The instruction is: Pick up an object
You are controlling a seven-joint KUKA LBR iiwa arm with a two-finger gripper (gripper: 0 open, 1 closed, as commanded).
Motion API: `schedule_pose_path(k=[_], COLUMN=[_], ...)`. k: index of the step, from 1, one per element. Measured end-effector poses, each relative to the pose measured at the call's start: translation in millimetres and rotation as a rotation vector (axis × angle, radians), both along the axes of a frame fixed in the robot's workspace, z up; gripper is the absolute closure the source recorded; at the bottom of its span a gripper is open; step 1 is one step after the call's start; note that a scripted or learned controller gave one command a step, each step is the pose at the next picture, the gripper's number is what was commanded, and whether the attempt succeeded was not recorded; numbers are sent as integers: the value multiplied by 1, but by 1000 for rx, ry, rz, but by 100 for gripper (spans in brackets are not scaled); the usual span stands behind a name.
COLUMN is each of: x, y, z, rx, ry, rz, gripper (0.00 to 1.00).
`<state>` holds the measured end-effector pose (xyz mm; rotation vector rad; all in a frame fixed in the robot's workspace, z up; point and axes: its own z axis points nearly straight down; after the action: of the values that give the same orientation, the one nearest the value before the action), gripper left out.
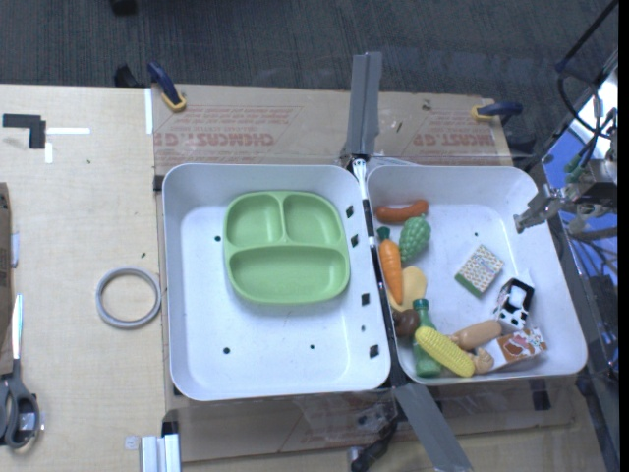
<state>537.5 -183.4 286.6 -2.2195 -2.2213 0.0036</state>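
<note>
The toys are gathered in the right bin (550, 293): a sausage (402, 209) near the top, a carrot (391, 268) along the left wall beside a knobbly green fruit (415, 236), a corn cob (444, 351) laid over a green bottle (424, 337) at the bottom, and a checked box (479, 269) and a cow-patterned carton (513, 306) towards the right. A green divided plate (287, 246) is seen in the left bin (197, 342) on the worktop (69, 214). The claw (536, 212) is seen over the right bin's upper right rim, nothing is seen held in it, and how wide it stands cannot be told.
</note>
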Motion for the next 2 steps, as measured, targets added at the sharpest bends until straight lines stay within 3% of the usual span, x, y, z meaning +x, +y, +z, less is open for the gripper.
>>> schedule_pose_path(k=[1,2], x=[-18,22], y=[56,94], z=[-196,-96], rx=[0,0], ry=[0,-1], rz=[-226,93], gripper=[0,0])
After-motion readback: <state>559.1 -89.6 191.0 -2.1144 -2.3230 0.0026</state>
